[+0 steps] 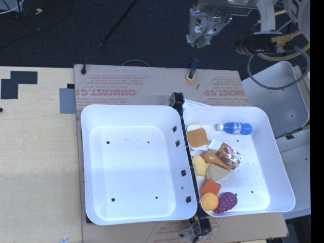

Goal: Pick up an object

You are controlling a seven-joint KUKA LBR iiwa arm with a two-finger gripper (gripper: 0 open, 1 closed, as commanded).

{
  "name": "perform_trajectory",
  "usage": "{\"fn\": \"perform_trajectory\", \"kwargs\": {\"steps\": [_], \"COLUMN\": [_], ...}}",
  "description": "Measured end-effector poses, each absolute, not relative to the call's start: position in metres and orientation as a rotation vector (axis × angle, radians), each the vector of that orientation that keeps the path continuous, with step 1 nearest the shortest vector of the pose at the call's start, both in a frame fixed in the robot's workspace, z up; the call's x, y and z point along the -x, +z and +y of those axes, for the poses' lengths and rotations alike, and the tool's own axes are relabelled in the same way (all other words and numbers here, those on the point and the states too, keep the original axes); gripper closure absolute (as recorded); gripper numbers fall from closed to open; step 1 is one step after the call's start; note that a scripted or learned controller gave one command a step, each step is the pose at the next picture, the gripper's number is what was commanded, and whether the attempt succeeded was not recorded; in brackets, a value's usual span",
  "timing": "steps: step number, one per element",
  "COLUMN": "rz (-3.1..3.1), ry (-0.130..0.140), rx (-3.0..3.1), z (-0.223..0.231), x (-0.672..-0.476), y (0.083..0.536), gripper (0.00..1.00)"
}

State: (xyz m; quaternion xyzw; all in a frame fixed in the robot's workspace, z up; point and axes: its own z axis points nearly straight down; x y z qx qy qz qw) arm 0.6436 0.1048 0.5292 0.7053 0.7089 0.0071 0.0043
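My gripper (198,37) hangs high at the top of the view, well above and behind the bins, with nothing between its fingers. The right bin (263,156) holds a pile of toy food along its left side: a blue bottle (236,128) lying flat, a brown toast slice (197,136), a small red and white carton (229,155), a yellow piece (199,164), a beige wedge (217,172), an orange-red block (210,187), an orange (209,202) and purple grapes (227,201).
The left bin (131,166) stands beside the right one, joined by a black divider (183,156). Both rest on a cardboard sheet (126,87). A yellow and blue clamp (192,71) sits at the cardboard's far edge.
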Motion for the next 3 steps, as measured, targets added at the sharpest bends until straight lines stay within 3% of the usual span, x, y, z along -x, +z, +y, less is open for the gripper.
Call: {"fn": "perform_trajectory", "kwargs": {"steps": [1, 3], "rz": [2.219, 2.226], "ry": [-0.002, -0.004], "rx": [-2.224, -2.222], "z": [0.075, 0.104], "x": [-0.644, -0.637], "y": [0.538, 0.537], "gripper": [1.00, 1.00]}}
